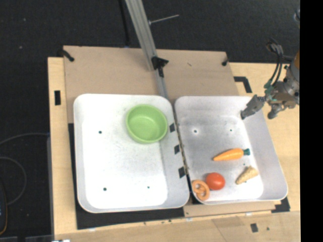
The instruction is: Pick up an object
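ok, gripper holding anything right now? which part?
Nothing held. The gripper sits open at the right bin's upper right edge, apart from the carrot, tomato and the rest.

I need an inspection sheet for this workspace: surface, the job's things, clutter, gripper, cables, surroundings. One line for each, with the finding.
Surface: wooden bench bearing two white bins side by side, left bin and right bin.
Job's things: green bowl in the left bin, toward its far right corner; carrot, tomato, pretzel and pale wedge-shaped piece in the right bin's near half, tomato and pretzel close together.
Clutter: nothing seen.
Gripper: gripper open, over the right bin's far right edge, holding nothing.
Cables: dark cables run above the gripper, along the arm.
Surroundings: slanted metal bar behind the bins; dark floor around the bench.
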{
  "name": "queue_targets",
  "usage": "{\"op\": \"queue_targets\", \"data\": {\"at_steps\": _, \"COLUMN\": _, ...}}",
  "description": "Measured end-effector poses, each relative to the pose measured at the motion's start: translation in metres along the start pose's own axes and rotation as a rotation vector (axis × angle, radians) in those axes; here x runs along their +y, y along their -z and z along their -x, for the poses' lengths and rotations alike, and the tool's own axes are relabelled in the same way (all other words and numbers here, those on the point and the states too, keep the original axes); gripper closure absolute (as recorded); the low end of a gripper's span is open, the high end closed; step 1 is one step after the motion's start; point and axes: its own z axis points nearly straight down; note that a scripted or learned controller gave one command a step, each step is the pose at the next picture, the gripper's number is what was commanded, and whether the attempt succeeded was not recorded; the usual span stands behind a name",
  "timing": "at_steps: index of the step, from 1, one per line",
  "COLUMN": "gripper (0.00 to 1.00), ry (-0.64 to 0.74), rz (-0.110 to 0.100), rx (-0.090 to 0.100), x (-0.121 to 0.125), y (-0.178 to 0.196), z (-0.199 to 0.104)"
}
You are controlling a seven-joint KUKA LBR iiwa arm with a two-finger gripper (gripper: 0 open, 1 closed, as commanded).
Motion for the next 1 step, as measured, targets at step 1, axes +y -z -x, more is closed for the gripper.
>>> {"op": "queue_targets", "data": {"at_steps": 1, "gripper": 0.0, "ry": 0.0, "rz": 0.0, "rx": 0.0, "x": 0.0, "y": 0.0, "z": 0.0}}
